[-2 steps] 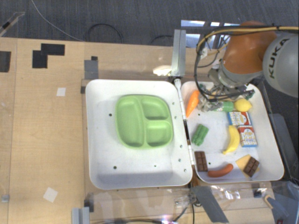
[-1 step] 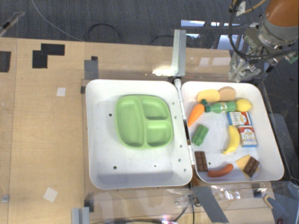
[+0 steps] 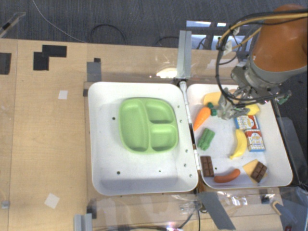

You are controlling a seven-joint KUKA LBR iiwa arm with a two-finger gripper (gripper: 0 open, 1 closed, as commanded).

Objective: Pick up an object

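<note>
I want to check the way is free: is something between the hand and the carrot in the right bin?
Nothing visible stands between them. The hand hangs low in the right bin, close beside the carrot, on its right. A yellow piece lies just above the carrot, touching it, not in the gap.

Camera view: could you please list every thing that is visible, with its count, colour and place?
bins: 2, white, side by side on the bench
divided plate: 1, green, in left bin
carrot: 1, orange, right bin, upper left
pickle: 1, green, below carrot
bananas: 2, yellow, right bin, centre and top
cartons: 2, red-blue-white, right bin, right side
chocolate bars: 2, brown, right bin, bottom
sausage: 1, red-brown, bottom edge
cheese wedge: 1, yellow, bottom right
arm: 1, grey and orange, from right
gripper: 1, grey, over right bin's top
</note>
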